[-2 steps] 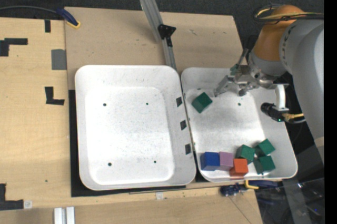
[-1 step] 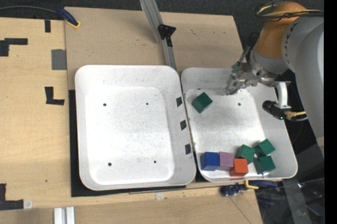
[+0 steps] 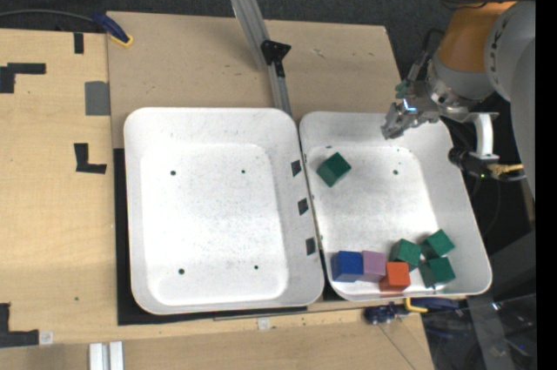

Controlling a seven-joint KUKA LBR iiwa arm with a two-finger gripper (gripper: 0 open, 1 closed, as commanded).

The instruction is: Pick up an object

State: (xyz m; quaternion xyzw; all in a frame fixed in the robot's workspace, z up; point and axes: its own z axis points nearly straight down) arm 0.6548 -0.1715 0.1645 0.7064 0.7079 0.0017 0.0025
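Hanging over the far right corner of the right-hand shallow white bin (image 3: 452,185), the two-finger claw (image 3: 396,123) of the grey arm with its orange band (image 3: 474,33) points down toward the bin's rim; whether it is released or clenched cannot be told at this size, and nothing shows between its tips. A lone dark green block (image 3: 332,169) lies tilted on the bin floor, apart from the claw, toward the bin's left wall. Along the near edge sit a blue cube (image 3: 348,265), a pale purple cube (image 3: 374,264), an orange cube (image 3: 397,275) and three more green blocks (image 3: 424,255), clustered closely. A second, left-hand white bin (image 3: 209,211) stands beside it on the wooden worktop (image 3: 52,185).
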